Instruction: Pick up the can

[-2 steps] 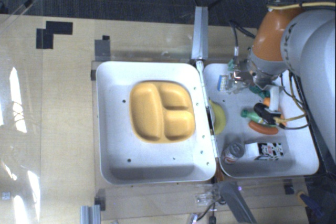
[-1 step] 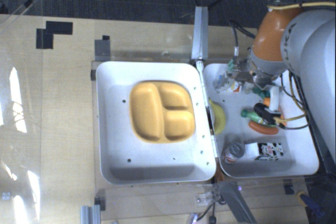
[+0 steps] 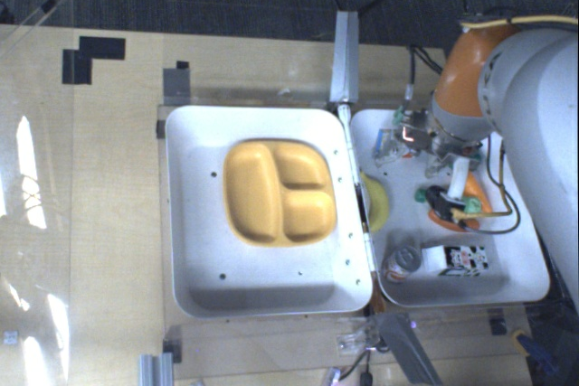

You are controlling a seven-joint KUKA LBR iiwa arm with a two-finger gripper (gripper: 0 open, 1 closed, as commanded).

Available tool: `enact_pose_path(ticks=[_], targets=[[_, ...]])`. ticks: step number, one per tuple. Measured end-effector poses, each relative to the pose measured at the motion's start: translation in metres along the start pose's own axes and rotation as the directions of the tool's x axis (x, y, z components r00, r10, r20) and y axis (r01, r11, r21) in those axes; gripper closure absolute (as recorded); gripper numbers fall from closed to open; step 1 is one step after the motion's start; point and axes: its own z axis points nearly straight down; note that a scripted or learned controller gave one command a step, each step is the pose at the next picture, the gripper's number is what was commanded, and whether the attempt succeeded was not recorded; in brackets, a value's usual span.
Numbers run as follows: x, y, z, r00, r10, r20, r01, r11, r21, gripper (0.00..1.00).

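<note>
On the left, the pale wooden desk (image 3: 99, 221) carries a shallow white square bin (image 3: 194, 285) with a yellow plastic tray of three compartments (image 3: 277, 192) lying flat in its middle. Just beside it on the right is the second shallow white bin (image 3: 520, 280), and that is where I am working.

My grey arm with its orange band (image 3: 466, 72) comes in from the right edge and bends down over the far half of this right bin. My jaws (image 3: 409, 138) hang low near the bin's far left corner, pointing towards the divider between the bins; whether they are spread or pressed together I cannot tell, since the wrist and cabling cover them. Nothing can be seen between them.

The small grey metal can (image 3: 403, 260) sits in the near left part of the right bin, well apart from my jaws. Its round end faces up towards the camera, and it looks dull silver. A yellow rounded object (image 3: 377, 202) lies against the bin's left wall, between my jaws and the can. Just to the can's right rests a white printed packet (image 3: 463, 258), and farther back an orange-and-green toy (image 3: 457, 205).
</note>
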Motion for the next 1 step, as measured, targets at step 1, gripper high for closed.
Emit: enact_pose_path(ticks=[1], targets=[[0.0026, 0.0022, -0.0124, 1.000, -0.005, -0.003, 0.005, 1.000, -0.006, 1.00]])
